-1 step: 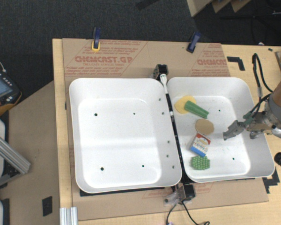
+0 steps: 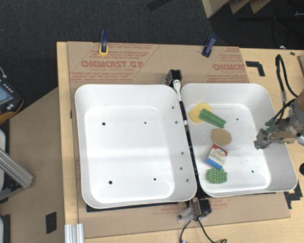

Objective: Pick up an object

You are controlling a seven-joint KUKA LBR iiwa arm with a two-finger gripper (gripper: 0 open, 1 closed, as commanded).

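Two shallow white bins side by side on a cardboard-covered table (image 2: 142, 54), filling the middle of the frame. Left bin (image 2: 91, 100) showing just a white floor with a few dark dots. Right bin (image 2: 253, 97) holding five small things, clustered toward its left half: a yellow piece (image 2: 196, 113) at the upper left of the group, with a green cylinder (image 2: 213, 118) lying tilted across it and touching it; just below, a round tan disc (image 2: 221, 136); beneath that, touching or nearly so, a small blue, white and red packet (image 2: 216, 156); lowest of all, a green knobbly piece (image 2: 217, 175), just beside the packet's lower end. At the right edge of the frame, the gripper (image 2: 260, 142) over the right-hand part of the right bin, at about the disc's height in the frame, well apart from all five things. Nothing visible between the jaws; whether spread or closed, impossible to tell at this size. Blue clamps (image 2: 104, 37) on the table's upper edge.
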